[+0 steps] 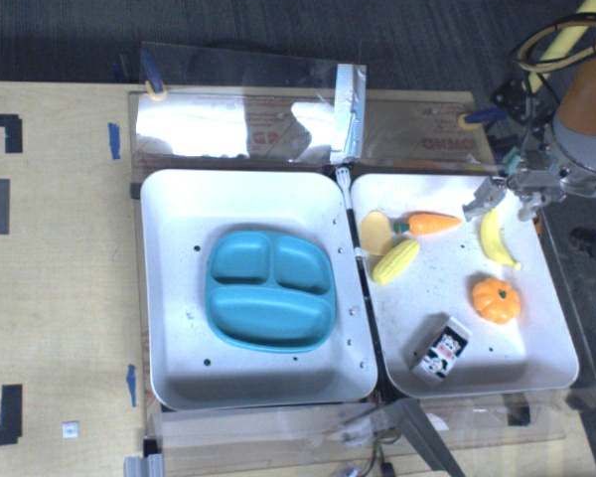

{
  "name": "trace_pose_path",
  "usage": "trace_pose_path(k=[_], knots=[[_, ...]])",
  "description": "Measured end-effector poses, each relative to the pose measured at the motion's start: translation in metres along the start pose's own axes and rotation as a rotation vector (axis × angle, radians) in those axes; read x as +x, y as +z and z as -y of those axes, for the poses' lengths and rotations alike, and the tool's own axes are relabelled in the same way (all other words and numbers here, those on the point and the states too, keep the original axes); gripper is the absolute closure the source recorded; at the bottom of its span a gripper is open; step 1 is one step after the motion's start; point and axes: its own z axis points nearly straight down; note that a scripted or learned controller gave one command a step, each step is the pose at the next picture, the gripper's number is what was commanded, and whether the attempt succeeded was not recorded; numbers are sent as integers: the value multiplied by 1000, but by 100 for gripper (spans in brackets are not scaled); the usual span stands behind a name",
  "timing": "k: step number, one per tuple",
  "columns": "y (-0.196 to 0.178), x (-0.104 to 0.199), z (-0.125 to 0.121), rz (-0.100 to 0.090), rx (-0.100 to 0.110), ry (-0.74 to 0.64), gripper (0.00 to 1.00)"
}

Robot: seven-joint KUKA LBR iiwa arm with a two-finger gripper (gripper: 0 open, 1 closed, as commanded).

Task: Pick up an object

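I see the left shallow white bin (169,266) holding a blue three-compartment plastic tray (271,289); the right white bin (546,351) holds corn, carrot, pumpkin and a yellow banana (496,238). My gripper (504,200) hovers just above the banana, fingers spread, pinching nothing

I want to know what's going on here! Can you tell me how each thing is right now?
Hand: above the banana, holding nothing.
Banana: lying flat.
Carrot: lying flat.
Corn: lying flat.
Pumpkin: sitting upright.
Small carton: tipped on its side.
Blue tray: right way up.
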Motion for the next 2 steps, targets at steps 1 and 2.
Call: trace_pose_path(k=[1,2], knots=[[27,-19,0,-1,3,202,0],[101,-21,-18,-12,-7,159,0]])
